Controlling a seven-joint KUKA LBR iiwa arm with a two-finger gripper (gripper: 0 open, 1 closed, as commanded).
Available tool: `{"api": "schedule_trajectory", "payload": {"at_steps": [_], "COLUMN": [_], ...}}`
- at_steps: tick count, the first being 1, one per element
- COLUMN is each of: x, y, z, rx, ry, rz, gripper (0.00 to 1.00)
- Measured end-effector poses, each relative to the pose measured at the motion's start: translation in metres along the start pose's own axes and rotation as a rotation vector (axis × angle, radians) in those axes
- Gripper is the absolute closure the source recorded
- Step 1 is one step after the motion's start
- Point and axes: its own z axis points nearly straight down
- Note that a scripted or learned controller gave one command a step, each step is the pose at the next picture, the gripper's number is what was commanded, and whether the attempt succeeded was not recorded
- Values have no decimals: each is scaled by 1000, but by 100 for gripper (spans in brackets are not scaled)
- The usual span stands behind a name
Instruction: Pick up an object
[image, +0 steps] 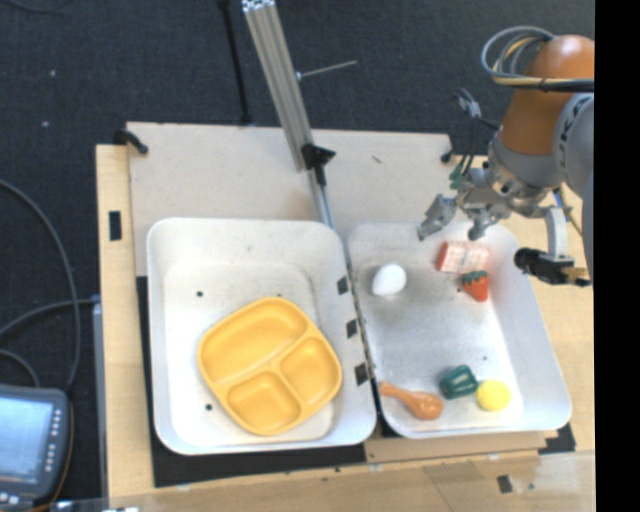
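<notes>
Reaching in from the right, the grey arm with its orange band (540, 95) is cut off by the picture's edge, so only the wrist section and tool show. The two-finger gripper (458, 218) hangs over the far rim of the right shallow white bin (520, 330); its fingers look spread apart with nothing between them, though they are small and somewhat blurred.

Just below the gripper lies a small pink-and-white packet (461, 259), its markings too small to read, touching a red-orange piece (477, 287) whose shape is hard to make out. A white ball (389, 279) rests near the bin's left wall. Along the near side lie an orange spoon-like toy (412, 399), a dark green block (459, 381) and a yellow ball (492, 396), the last two just beside each other.

The left white bin (180, 260) holds a yellow three-compartment plastic tray (268, 364). A slanted aluminium rail (285, 85) crosses the top, its upper end out of frame.
</notes>
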Motion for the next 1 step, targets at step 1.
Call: {"api": "schedule_trajectory", "payload": {"at_steps": [1], "x": [0], "y": [0], "z": [0], "rx": [0], "ry": [-1], "rz": [-1], "gripper": [0]}}
